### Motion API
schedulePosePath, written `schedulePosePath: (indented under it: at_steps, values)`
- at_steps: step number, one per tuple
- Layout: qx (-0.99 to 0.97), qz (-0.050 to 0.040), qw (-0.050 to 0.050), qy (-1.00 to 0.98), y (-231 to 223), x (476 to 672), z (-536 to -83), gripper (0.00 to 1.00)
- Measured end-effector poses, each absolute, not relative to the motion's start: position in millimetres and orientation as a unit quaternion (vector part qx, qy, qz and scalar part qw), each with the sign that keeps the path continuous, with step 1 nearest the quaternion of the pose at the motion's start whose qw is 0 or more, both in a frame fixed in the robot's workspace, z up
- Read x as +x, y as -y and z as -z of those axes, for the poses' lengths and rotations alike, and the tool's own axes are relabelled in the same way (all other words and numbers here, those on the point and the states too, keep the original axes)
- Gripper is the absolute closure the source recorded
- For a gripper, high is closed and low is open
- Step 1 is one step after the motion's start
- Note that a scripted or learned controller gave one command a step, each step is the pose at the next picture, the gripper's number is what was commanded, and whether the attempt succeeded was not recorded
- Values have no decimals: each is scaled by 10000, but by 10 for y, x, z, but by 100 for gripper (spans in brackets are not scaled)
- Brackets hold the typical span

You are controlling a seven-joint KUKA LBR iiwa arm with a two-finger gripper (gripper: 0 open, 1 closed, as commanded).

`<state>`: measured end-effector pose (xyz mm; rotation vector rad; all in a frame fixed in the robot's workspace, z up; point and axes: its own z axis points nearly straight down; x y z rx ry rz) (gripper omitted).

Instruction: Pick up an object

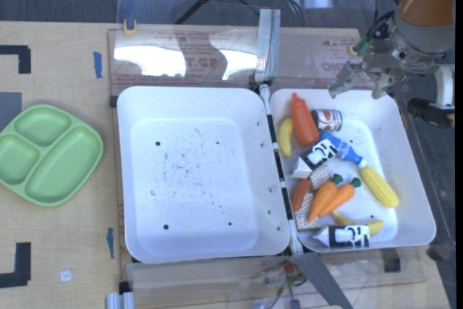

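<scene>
**Pre-grasp: hovering over right bin, nothing held**

End effector (364, 80) is above the far edge of the right bin (414, 177), fingers spread apart, empty between them. Pickable stuff all sits below and toward the near side of it: ketchup bottle (303, 120) and can (327, 118) closest, blue bottle (335, 147) next, corn (379, 185) and carrots (329, 199) further off. Looks like approach step. Next move: choose one target, line up over it, descend, close. Clutter is tight, so neighbours could get bumped.

The arm (427, 0) has an orange band above a grey metal wrist, with yellow and black cables looping beside it.
</scene>
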<state>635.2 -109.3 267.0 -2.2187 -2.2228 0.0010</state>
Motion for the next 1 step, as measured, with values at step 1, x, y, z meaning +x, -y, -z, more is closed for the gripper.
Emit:
schedulePosePath:
  at_steps: [1]
  values:
    - [-7069, 60, -74, 7072, 1087, 6440, -1205, 0]
